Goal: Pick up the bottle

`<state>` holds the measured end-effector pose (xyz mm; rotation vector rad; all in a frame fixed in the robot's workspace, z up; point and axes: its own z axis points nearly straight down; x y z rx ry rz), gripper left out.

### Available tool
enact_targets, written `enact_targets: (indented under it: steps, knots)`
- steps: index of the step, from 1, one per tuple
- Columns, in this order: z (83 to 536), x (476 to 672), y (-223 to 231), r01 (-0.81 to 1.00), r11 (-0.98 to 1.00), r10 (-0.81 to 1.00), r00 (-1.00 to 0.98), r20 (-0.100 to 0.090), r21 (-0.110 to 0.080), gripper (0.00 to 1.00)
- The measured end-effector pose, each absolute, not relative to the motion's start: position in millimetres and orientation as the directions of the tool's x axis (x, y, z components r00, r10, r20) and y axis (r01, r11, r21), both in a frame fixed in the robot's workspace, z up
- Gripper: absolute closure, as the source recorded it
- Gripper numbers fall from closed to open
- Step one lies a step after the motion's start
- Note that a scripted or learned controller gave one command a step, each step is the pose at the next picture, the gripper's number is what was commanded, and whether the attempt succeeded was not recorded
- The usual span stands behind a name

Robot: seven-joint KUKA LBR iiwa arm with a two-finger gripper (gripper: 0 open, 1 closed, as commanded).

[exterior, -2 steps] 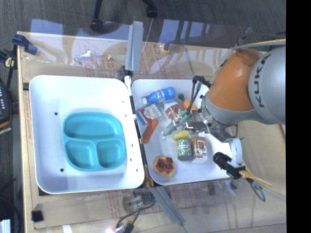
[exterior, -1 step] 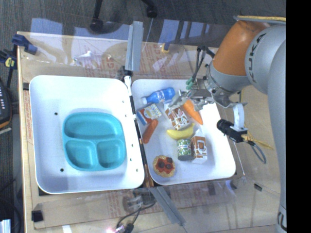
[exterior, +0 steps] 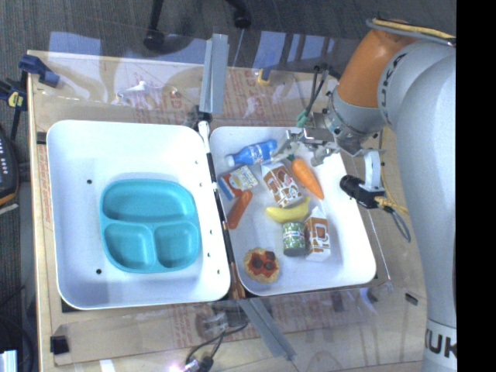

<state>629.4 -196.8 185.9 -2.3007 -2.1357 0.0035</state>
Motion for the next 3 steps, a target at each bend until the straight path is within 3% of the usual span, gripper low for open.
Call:
enact_targets:
  steps: [1,2,3]
  knots:
    - [147.3,656.9,-175.1,1.000,0.003,1.000,-0.003,0.000,0.000,0.00]
    - [88.4,653.4,-209.3,0.988,-0.156,0.988,0.156,0.000,-0.019,0.00]
    - [99.1,655.5,-205.9,0.989,-0.147,0.989,0.147,0.002,-0.016,1.00]
